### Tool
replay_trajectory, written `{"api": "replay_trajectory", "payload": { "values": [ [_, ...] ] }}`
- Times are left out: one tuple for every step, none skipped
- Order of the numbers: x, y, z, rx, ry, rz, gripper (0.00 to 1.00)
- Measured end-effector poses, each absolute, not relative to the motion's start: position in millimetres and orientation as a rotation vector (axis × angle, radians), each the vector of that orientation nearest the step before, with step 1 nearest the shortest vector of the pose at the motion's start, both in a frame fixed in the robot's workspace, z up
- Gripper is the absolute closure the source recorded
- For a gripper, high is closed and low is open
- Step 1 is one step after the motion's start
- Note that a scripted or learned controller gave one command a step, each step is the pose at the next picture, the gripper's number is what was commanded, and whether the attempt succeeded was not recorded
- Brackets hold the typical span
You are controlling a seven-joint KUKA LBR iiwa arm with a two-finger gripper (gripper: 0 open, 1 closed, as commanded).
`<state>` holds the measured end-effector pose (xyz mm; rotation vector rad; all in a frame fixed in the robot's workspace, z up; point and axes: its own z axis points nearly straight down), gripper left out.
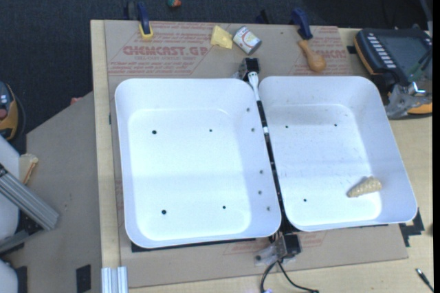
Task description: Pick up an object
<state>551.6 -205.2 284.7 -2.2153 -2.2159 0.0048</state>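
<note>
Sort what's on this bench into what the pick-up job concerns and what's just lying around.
For the job:
- tan cone-shaped object lying in the right bin

Lying about:
- left bin
- yellow wedge
- small box
- wooden-handled tool
- blue clamps
- small ball on the floor

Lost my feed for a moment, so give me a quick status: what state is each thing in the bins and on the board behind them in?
Tan cone-shaped object: lying on its side in the right bin, near the front right corner.
Yellow wedge: resting on the board behind the bins.
Small white box: tilted, beside the wedge.
Wooden-handled tool: lying flat on the board.
</note>
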Motion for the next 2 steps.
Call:
{"api": "replay_trajectory", "payload": {
  "values": [
    [528.0,-225.9,348.2,-2.232,-2.226,-0.004,1.00],
    [476.6,-146.8,280.9,-2.207,-2.219,0.004,1.00]
  ]
}}
